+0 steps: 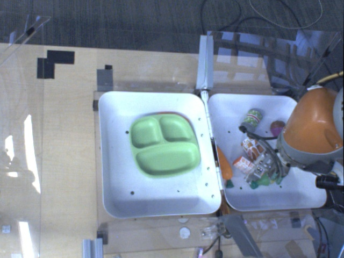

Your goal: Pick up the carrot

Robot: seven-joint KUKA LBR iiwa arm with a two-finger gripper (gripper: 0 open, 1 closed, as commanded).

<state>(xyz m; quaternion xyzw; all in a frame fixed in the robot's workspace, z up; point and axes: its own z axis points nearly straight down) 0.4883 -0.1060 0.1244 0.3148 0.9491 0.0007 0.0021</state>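
- Camera view looks down on two white bins side by side on a wooden bench.
- The left bin (115,160) holds a green divided tray (164,144).
- The carrot (225,166) lies along the right bin's (301,198) left wall.
- The gripper (264,169) hangs low among small packets right of the carrot, not touching it.
- Its grip state cannot be told.

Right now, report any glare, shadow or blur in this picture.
Camera view: bright window glare streaks the bench at left; the white bins look evenly lit with soft shadows; the carrot reads sharp against the right bin; the gripper area is cluttered, hard to resolve.
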